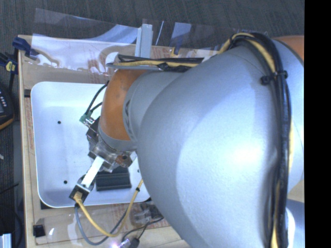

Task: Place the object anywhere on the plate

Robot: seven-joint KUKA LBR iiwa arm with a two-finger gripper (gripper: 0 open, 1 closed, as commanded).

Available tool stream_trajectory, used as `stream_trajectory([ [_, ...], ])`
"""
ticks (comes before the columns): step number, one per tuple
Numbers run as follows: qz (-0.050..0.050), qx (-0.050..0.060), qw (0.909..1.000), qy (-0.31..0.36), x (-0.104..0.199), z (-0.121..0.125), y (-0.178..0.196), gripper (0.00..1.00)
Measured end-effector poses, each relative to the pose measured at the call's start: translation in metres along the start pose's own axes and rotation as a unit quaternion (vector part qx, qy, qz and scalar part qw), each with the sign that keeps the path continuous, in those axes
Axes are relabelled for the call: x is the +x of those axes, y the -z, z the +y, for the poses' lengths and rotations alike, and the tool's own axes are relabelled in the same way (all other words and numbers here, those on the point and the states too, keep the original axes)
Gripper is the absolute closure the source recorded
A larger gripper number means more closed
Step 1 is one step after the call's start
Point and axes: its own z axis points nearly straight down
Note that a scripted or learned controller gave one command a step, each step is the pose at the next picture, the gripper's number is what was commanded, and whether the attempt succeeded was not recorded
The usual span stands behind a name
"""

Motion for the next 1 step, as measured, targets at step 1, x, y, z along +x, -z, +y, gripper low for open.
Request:
stream_trajectory([
  [1, 0.003, -0.003, 0.9842, 0.177, -0.0143, 0.0084, 0.1019, 1.00],
])
